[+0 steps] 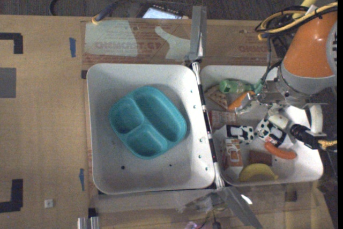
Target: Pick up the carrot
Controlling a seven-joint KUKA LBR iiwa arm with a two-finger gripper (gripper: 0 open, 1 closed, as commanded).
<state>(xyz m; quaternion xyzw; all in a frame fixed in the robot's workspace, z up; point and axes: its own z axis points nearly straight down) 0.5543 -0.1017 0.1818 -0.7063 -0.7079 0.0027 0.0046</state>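
Carrot, a short orange tapered piece, lies in the right bin near its upper left part, just beside the gripper; whether it is between the fingers I cannot tell, because the metal parts there are blurred. On the left, the bench is brown cardboard with black corner marks and small blue tape pieces, and behind it the floor is dark grey carpet. The left bin, white smooth plastic, holds a teal plate with three compartments. In the right bin there are also a green item, a black and white cow-pattern block, a brown block, a yellow banana and a red-orange sausage shape. The grey arm with its orange band comes from the right.
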